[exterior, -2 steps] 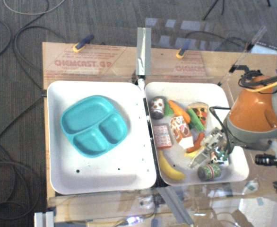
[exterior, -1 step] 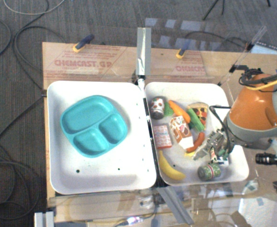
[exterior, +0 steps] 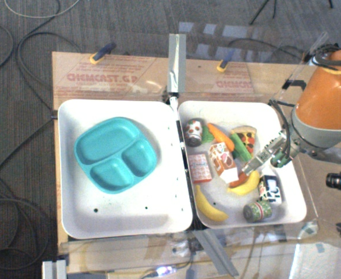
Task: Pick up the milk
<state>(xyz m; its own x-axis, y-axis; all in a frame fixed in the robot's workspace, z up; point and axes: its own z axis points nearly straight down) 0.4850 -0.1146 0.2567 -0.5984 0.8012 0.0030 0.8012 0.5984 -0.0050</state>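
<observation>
We see the milk carton (exterior: 220,157) lying in the middle of the right bin (exterior: 287,214), between a small box (exterior: 199,167) and a banana (exterior: 249,184). The gripper (exterior: 253,164) hangs just right of the carton; we cannot tell its state. A teal plate (exterior: 117,153) sits in the left bin (exterior: 77,225).

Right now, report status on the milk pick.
Claw low in right bin, grip state unclear. Milk lying free, just left of claw. Banana and carrot crowd it.

cardboard sheet (exterior: 100,80) | red print "GIGACAST" (partly blurred) | other labels unreadable
</observation>
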